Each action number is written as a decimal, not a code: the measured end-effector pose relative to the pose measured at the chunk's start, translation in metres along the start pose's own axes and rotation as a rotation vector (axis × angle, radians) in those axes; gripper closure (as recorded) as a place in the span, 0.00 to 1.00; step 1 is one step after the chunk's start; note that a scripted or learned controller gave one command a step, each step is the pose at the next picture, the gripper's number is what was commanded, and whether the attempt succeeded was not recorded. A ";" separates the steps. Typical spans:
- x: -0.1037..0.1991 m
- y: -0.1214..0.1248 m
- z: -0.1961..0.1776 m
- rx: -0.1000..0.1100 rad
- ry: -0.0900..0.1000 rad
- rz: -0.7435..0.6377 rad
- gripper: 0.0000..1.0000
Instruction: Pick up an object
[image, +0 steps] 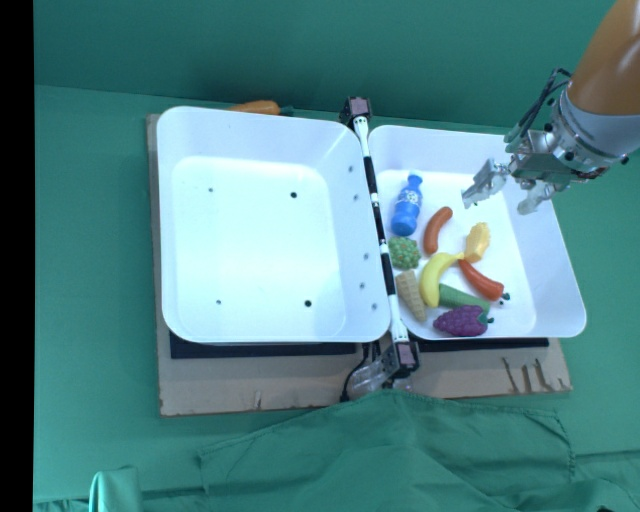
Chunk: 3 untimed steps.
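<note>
The right bin (545, 255) holds several toy foods: a blue bottle (406, 205), a red sausage (437, 230), a green broccoli (404, 252), a corn cob (411, 294), a yellow banana (435, 276), a small yellow piece (478, 241), a red chili (481, 281), a green pepper (460, 297) and purple grapes (461, 321). My gripper (508, 191) hangs above the bin's far right part, open, its fingers spread wide with nothing between them. It is above and to the right of the sausage and just beyond the small yellow piece.
The left bin (262, 225) lies beside the right one, joined along a black-and-white hinge bar (375, 222). An orange object (254, 106) lies behind the left bin's far rim. Both bins rest on cardboard (260, 385); rumpled green cloth (400, 450) covers the front.
</note>
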<state>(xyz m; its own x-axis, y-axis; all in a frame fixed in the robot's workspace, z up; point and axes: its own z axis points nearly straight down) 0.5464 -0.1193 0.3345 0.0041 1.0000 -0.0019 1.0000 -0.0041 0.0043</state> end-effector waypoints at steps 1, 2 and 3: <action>-0.010 0.072 0.073 -0.001 -0.002 -0.002 0.00; 0.001 0.113 0.154 -0.002 -0.001 -0.003 0.00; 0.037 0.148 0.046 -0.015 0.000 -0.007 0.00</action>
<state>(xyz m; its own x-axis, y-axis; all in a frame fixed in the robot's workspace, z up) 0.6952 -0.0830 0.2891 -0.0026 1.0000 -0.0021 0.9998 0.0026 0.0189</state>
